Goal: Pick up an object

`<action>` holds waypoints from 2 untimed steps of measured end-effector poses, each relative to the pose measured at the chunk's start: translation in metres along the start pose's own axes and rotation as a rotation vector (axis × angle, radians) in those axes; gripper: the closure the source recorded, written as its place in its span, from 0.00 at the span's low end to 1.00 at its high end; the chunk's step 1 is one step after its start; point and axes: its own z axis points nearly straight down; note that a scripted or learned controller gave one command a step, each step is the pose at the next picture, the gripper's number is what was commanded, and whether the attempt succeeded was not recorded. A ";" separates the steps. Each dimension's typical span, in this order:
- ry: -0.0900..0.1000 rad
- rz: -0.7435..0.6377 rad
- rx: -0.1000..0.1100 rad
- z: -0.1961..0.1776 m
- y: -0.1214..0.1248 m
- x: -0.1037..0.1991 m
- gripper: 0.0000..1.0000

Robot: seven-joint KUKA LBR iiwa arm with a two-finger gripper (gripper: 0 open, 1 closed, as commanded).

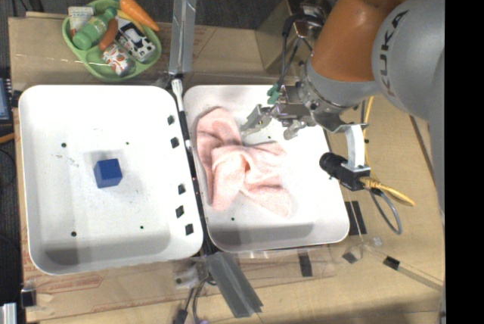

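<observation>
The hand (265,122) hangs over the right bin (325,216), at the upper edge of the pink cloth (242,167) crumpled there. Its fingers look spread apart with nothing between them, though the metal parts crowd together and blur the view.

The risk, as I judge it, is a shallow pinch: soft folds may slip out, or only a loose corner lifts and drops back. A hard descent could also press against the bin floor.

Left of the cloth, the other bin (45,163) holds a blue cube (108,172). Behind that bin, a green bowl (85,61) of toy food sits on the brown counter (227,42); dark floor lies beyond.
</observation>
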 end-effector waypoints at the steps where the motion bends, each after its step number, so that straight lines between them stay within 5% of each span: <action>1: 0.003 0.015 -0.010 0.170 0.022 -0.025 0.00; 2: 0.000 -0.123 -0.014 0.169 0.089 -0.067 0.00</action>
